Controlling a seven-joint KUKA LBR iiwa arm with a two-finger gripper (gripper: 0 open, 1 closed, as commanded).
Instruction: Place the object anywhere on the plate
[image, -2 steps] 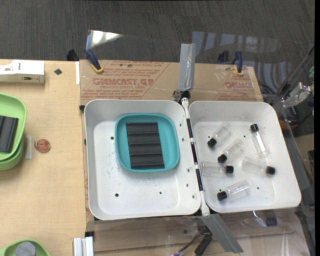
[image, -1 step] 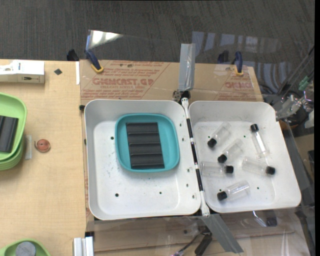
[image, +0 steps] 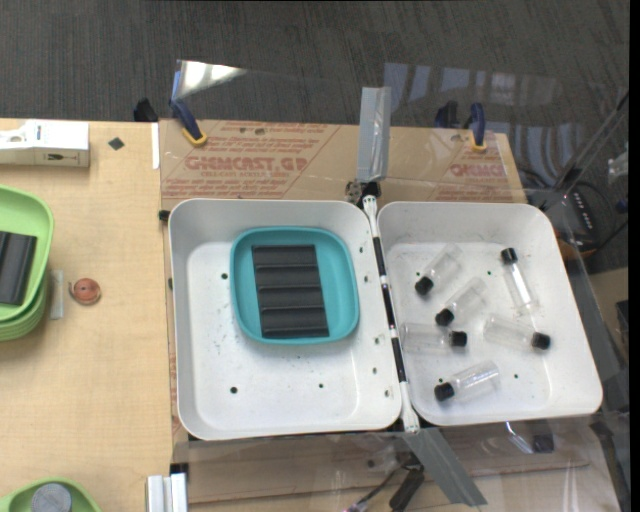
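Clear plastic vials (black-capped) litter the right bin; ribbed teal plate sits left.

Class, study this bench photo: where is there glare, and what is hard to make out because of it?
Camera view: even overhead light with soft shadows; glare streaks the clear sheet at the top; the clear vials nearly vanish against the white right bin, only their black caps distinct; the teal plate reads sharply.

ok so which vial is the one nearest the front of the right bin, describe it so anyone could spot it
Start at the right white bin, the one scattered with clear vials, beside the bin that holds the teal plate. Go to its front edge, nearest the camera: the vial lies there on its side, black cap pointing left toward the divider. It sits apart from the cluster behind it, closest to the front rim.
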